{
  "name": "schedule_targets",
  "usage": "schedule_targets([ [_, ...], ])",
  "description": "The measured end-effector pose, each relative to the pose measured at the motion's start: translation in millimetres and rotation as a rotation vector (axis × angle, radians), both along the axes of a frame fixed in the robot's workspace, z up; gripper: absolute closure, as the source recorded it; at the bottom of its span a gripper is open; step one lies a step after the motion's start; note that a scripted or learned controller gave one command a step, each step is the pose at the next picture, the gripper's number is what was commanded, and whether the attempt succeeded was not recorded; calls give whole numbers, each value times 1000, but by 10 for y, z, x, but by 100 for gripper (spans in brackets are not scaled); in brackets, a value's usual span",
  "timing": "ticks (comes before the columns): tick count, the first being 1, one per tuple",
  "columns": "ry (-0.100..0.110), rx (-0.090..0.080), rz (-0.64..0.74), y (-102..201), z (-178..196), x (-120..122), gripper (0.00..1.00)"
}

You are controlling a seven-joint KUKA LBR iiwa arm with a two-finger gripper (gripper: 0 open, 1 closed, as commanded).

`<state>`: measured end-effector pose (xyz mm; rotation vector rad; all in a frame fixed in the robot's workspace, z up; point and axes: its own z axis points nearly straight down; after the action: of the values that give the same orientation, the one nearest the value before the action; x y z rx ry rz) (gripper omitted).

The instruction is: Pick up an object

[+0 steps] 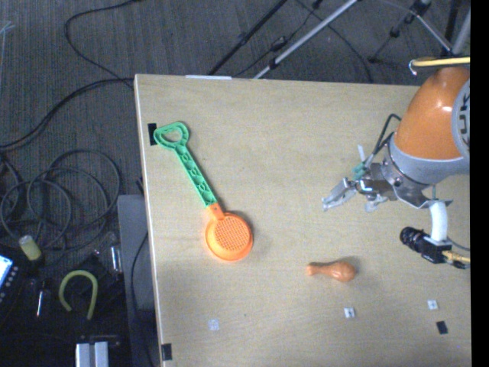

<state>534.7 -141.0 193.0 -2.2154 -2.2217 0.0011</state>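
Strainer (202, 196) with a green handle and an orange round head lies flat on the left part of the tabletop (306, 121), its handle running up and to the left from the head, its looped end near the tabletop's left edge. A small orange drumstick-shaped toy (333, 270) lies lower down, toward the middle right, well apart from the strainer. The arm (435, 128) comes in from the right, its orange band above a grey wrist. The gripper (340, 195) points left over bare wood, above and a little to the right of the drumstick toy, and its fingers stand spread with nothing between them. A black cable fitting (422, 243) hangs below the wrist. A few small dark and pale markers dot the tabletop's lower edge. Cables (61, 182) lie coiled on the carpet to the left.
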Motion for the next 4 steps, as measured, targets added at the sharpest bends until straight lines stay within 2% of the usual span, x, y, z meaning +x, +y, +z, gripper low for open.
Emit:
schedule_targets([
  [1,0,2,203,-34,-1105,-311,0],
  [2,0,3,440,321,-1102,-517,0],
  [3,-1,-1,267,1194,-103,-385,0],
  [4,-1,-1,321,1822,-74,111,0],
])
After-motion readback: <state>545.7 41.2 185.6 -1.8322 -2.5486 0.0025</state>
